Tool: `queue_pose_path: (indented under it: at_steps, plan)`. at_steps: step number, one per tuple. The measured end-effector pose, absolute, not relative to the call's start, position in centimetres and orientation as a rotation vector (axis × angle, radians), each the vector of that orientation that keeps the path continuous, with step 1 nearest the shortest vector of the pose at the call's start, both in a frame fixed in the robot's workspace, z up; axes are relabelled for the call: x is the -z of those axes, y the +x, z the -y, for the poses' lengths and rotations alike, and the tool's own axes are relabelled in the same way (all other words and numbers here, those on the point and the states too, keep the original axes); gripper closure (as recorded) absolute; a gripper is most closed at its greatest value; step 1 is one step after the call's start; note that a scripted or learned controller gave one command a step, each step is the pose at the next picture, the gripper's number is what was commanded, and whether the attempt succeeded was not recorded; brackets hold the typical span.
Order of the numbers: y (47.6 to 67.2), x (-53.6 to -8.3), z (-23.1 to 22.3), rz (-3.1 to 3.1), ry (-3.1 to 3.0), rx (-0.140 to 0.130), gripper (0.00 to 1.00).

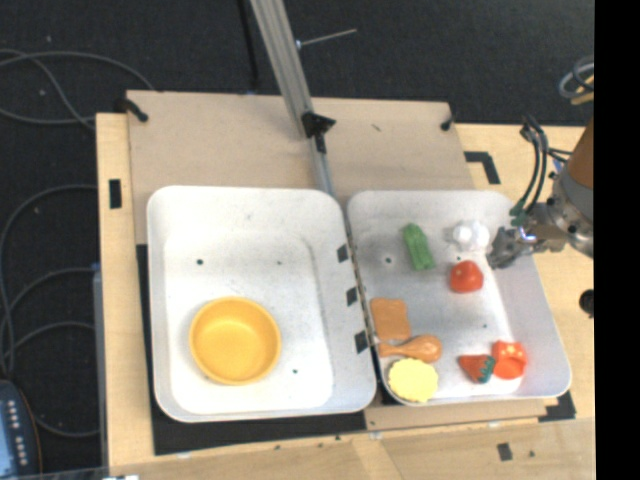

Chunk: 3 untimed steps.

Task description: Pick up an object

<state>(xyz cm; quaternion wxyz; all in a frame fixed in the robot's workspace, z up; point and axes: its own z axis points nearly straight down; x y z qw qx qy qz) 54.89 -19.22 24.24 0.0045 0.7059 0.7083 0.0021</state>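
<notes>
In the camera view, two white bins were seen side by side on the bench, the left bin (170,228) in the lower left half of the frame and the right bin (520,313) in the lower right half. A yellow bowl (235,340) was found alone toward the lower left of the left bin. In the right bin, a green piece (418,246) was placed near the top centre, a white lump (466,235) to its right, and a red round piece (465,277) just below that lump. An orange block (390,318) was set by the bin's left wall, a tan spoon-like piece (412,348) just under it, and a pale yellow disc (413,379) at the lower left corner. A red and green piece (497,361) was seen at the lower right. The gripper (505,247) was held at the right bin's upper right edge, beside the white lump; whether it was open or closed could not be told, and nothing was seen held in it
</notes>
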Motion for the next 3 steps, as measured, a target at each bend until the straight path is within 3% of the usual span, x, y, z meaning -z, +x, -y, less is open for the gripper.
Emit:
queue_pose_path:
  at_steps: [1,3]
  plan:
    - [55.0,-24.0,19.3,-2.224,2.214,0.0,1.0]
    - [58.2,-23.1,11.0,-2.227,2.213,-0.002,1.0]
